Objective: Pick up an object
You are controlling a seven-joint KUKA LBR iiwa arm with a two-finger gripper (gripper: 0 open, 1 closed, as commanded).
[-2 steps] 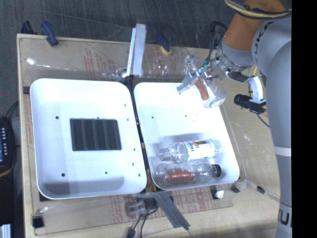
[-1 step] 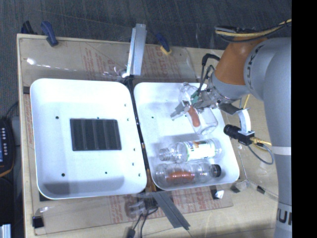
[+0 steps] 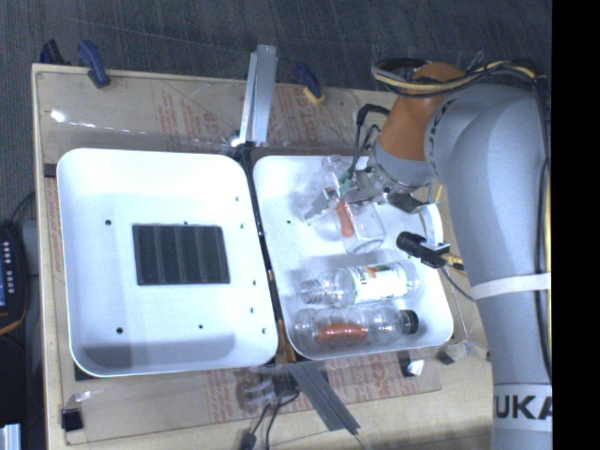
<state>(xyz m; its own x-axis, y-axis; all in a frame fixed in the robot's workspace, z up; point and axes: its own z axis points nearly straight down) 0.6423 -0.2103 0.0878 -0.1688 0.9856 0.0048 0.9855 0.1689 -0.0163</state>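
1. Over the right bin [image 3: 281,195], near its upper end, the gripper [image 3: 352,187] is hanging low among clear plastic items. Whether it is gripping anything I cannot tell; the wrist and the transparent clutter are hiding the tips.
2. Candidate objects are all lying in the right bin: a small clear bottle with orange contents [image 3: 349,221] just below the gripper, a clear bottle with a white label [image 3: 361,284] lower down, and a clear bottle with a black cap [image 3: 354,326] along the bin's near wall. The left bin [image 3: 84,251] is carrying a dark ribbed panel [image 3: 181,254] on its floor.
3. Risk: the small bottle is lying tilted and partly overlapped by other clear plastic. A closing grasp is likely catching an edge only, so the bottle may be slipping out on lift.
4. Risk: smooth, round, transparent bodies are rolling easily. A glancing contact could be pushing the bottle toward the bin wall rather than seating it.
5. Risk: the arm [image 3: 497,204] is reaching over the bin's right rim; a descent too close to it could be nudging the bin.
6. Judgement: pickup is not yet confirmed.
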